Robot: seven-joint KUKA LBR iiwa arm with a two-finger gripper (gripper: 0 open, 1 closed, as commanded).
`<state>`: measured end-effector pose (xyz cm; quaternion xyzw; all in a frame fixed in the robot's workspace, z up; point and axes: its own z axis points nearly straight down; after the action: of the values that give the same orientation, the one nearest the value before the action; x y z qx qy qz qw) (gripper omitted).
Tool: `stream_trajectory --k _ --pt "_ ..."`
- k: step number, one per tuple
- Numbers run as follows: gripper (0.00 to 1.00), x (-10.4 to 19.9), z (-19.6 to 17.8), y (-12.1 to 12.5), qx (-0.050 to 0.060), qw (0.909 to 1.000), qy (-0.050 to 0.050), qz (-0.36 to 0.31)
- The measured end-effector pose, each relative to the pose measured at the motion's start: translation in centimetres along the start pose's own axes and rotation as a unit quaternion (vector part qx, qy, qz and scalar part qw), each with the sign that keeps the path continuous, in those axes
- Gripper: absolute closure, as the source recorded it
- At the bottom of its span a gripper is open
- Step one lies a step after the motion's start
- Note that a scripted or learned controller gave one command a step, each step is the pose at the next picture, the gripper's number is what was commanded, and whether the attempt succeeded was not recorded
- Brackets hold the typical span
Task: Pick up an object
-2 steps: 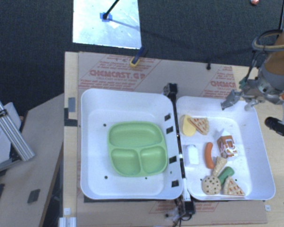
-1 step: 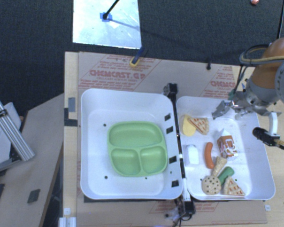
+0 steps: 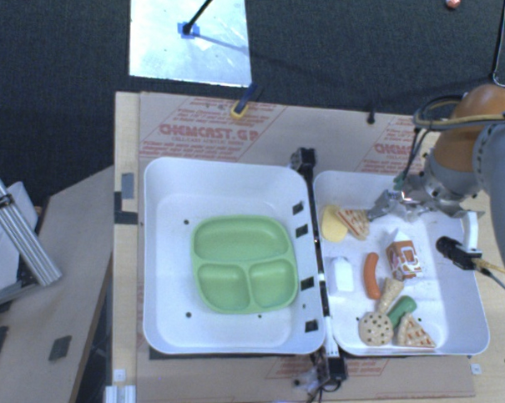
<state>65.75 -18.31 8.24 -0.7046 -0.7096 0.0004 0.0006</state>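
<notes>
A sandwich-like toy wedge (image 3: pixel 353 222) is seen lying in the upper left of the right bin (image 3: pixel 477 327), against a yellow round piece (image 3: pixel 333 226). The gripper (image 3: pixel 384 206) is lowered just to its right, its metal tips near or perhaps touching the wedge; whether the jaws are open or closed cannot be told, and nothing is seen held between them. Further down the bin a small brown carton (image 3: pixel 404 258), an orange sausage (image 3: pixel 371 274), a white block (image 3: pixel 343 274), a green piece (image 3: pixel 401 310), a cookie (image 3: pixel 375 328) and a waffle wedge (image 3: pixel 415 333) are scattered. A green divided tray (image 3: pixel 241 263) is set in the left bin (image 3: pixel 169 201).
</notes>
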Motion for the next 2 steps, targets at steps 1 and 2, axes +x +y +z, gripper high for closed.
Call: stream_trajectory --k 1,2 --pt "1.00 -0.1 -1.4 0.2 -0.004 1.0000 -0.001 -0.001" --pt "1.00 -0.1 -8.0 0.2 -0.005 1.0000 -0.001 0.000"
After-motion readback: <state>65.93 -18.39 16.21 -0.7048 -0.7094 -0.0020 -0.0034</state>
